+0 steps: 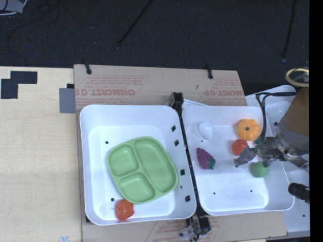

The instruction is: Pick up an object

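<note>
Grey metal jaws of the gripper (252, 157) sit low over the right bin (227, 205), near its right wall; whether they are apart or together cannot be told at this angle, and nothing is visibly held between them. Just beside them lie a green round object (260, 170) on the near side and a red tomato-like object (239, 146) on the far side; contact with either cannot be judged. An orange pumpkin-shaped object (248, 129) rests nearer the bin's far right corner. A purple grape-like cluster (205, 158) lies toward the bin's left wall, with a white egg-like object (205, 130) beyond it. The left bin (91, 135) carries a green three-compartment plate (142, 169) at its middle and a red-orange object (124, 209) by its near edge, just beside the plate. Both bins stand on brown cardboard (156, 87) on the desk (35, 160).
</note>
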`<action>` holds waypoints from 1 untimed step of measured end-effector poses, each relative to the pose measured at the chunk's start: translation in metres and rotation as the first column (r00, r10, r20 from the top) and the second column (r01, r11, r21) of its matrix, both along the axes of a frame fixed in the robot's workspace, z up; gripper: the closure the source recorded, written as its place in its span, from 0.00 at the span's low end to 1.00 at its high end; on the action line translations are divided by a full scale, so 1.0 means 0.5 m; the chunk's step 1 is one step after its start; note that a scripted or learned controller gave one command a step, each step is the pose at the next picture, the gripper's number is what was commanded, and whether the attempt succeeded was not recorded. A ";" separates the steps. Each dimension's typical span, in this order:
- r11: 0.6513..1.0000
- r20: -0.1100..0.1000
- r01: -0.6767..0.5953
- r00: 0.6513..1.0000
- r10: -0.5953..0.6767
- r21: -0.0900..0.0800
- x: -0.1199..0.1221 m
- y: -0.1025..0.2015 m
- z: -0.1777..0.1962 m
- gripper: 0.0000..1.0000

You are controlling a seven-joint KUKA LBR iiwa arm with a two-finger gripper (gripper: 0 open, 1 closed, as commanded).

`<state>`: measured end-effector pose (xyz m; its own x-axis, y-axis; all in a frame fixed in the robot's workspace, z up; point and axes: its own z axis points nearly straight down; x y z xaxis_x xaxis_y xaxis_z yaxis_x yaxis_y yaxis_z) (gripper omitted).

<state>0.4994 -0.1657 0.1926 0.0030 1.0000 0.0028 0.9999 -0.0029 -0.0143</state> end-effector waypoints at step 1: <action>1.000 0.013 -0.002 1.000 0.002 -0.003 0.006 0.000 0.012 0.00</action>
